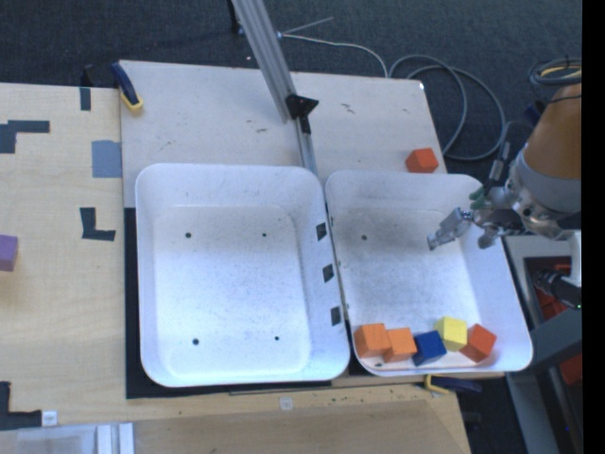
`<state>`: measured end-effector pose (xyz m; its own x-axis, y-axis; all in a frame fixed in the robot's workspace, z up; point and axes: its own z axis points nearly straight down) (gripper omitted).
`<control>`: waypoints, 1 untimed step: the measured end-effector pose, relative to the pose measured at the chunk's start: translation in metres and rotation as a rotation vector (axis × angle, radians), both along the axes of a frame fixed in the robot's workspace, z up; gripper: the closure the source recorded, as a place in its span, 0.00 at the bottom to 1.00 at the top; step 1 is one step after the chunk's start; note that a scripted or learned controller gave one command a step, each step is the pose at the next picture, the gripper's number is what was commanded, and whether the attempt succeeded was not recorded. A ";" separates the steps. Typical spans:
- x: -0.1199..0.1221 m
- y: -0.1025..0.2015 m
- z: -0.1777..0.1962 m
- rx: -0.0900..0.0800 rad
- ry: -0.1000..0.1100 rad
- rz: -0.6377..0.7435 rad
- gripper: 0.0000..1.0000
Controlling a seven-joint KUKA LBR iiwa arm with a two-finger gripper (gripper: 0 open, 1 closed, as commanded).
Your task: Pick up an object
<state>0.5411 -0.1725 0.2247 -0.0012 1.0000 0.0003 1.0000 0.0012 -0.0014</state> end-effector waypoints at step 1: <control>0.026 0.142 0.100 0.002 -0.007 0.009 0.00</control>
